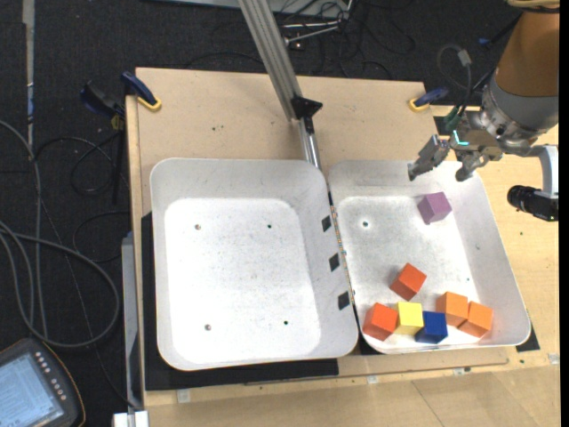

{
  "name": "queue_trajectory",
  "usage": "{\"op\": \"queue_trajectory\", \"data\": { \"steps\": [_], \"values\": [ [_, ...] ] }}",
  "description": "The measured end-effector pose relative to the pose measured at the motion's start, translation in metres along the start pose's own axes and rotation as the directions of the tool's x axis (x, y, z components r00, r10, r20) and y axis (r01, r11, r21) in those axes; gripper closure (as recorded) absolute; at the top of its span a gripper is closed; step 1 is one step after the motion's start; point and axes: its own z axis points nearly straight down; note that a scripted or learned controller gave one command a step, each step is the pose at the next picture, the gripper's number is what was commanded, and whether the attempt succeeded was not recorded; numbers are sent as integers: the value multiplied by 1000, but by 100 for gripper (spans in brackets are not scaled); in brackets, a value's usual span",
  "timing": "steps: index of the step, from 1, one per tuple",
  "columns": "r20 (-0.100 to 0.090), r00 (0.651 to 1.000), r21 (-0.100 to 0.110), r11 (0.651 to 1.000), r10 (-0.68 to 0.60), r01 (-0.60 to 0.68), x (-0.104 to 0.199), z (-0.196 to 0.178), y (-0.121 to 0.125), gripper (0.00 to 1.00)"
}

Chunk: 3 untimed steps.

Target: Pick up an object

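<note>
Blue cube [433, 326] amid orange cubes; purple cube [435, 207] under spread, unladen pincer [443, 169].

2 white bins [240, 185], finely speckled, on a tan desk [222, 114]; right bin holds 1 purple cube [435, 207], 4 orange cubes [409, 280], 1 yellow cube [410, 315] and 1 blue cube [433, 326]; arm [533, 52] grey and orange.

Arm [532, 52] cut off top right; tablet [27, 388] maybe half cropped.
</note>
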Motion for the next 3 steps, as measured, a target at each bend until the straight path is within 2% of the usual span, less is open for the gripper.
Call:
{"op": "queue_trajectory", "data": {
  "steps": [1, 2, 3],
  "values": [
    [1, 1000, -3, 1000, -1, 1, 0, -2, 0, 0],
    [1, 1000, 2, 1000, 3, -3, -7, 52, -8, 0],
    [1, 1000, -1, 1000, 2, -2, -7, 97, -2, 0]
  ]
}}
